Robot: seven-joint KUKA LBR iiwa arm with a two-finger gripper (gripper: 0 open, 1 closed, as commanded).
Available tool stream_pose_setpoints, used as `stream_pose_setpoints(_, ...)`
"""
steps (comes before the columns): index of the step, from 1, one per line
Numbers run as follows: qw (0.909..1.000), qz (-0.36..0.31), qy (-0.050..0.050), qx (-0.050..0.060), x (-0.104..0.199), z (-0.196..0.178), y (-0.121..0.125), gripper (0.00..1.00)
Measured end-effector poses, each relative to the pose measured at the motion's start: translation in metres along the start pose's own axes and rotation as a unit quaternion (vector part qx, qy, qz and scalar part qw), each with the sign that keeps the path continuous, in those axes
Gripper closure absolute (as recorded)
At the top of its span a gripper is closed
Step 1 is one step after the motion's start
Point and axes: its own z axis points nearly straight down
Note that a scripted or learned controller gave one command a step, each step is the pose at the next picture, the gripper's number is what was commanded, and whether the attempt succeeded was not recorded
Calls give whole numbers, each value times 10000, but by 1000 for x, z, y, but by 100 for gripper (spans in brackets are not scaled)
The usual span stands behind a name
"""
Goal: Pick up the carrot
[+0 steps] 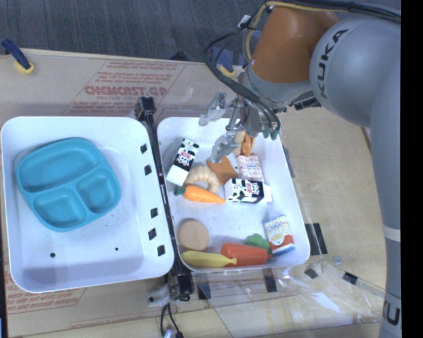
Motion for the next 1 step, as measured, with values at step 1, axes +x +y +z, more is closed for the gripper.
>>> stream_pose_setpoints(1,9981,-605,-102,11,20,92,-1,0)
